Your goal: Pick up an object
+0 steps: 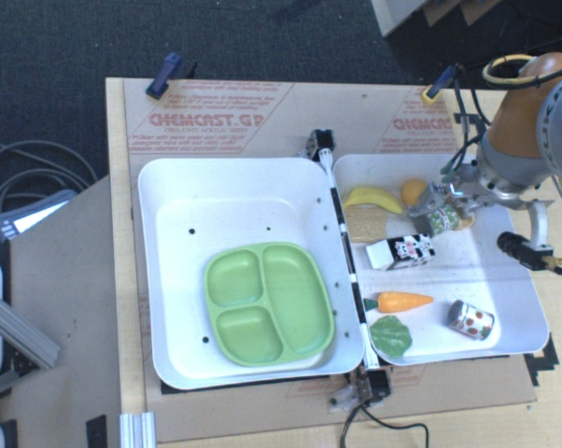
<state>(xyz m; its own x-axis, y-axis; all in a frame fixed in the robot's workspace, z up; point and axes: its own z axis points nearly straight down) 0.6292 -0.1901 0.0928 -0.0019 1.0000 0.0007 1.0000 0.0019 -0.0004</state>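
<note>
Here, the gripper hangs over the right white bin; its opening I cannot tell. One yellow banana, one orange carrot.

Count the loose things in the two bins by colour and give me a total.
Green: 2, the tray and a leafy piece
Yellow: 1, the banana
Orange: 2, the carrot and a small round piece
Black and white: 1, the carton
Patterned: 2, the can and a thing at the gripper
Total: 8
</note>
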